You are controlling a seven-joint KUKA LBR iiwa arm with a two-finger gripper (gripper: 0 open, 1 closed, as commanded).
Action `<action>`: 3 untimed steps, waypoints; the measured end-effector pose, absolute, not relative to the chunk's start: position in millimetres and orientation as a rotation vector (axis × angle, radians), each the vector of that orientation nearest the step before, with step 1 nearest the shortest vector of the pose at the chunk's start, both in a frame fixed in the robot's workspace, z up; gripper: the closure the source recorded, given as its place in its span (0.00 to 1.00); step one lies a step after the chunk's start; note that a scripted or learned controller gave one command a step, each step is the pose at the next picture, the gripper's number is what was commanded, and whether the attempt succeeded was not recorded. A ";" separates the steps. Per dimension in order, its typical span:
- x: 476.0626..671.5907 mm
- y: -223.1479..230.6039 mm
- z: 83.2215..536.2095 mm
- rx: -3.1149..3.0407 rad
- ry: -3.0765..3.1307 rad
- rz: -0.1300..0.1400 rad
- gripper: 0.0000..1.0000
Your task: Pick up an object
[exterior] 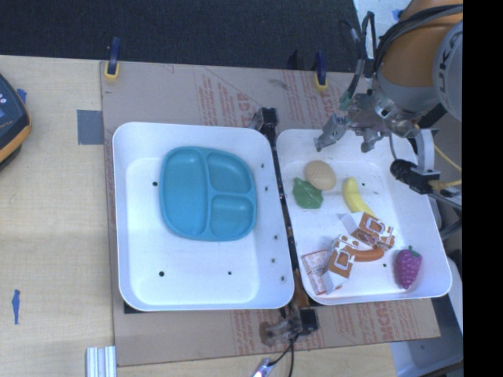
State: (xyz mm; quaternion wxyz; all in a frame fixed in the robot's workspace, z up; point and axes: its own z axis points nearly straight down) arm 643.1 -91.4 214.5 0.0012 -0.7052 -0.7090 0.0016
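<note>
The arm (420,49), nearest the camera, filled the upper right of the frame, a rounded grey body with a glossy orange band. The bench (55,242) was pale wood with a brown cardboard sheet (196,93) printed in red lying over it. The left bin (134,281), smooth white plastic with rounded corners, held a teal plate (208,192) with three compartments, lying flat at its centre. The right bin (416,203) touched it along the middle of the frame. In the lower part of the right bin lay crumpled red-and-white packets (346,258), with a knobbly purple grape bunch (407,267) at lower right. Near its middle lay a curved yellow banana (355,195), a green lump (307,193) and, touching that lump, a smooth beige oval (320,174). The gripper (350,137) hung over the upper edge of the right bin with its fingers spread apart and nothing between them. The oval lay just below and left of them, the banana below.
</note>
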 end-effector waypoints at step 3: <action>608.0 -183.8 102.3 -2.212 -2.228 0.009 1.00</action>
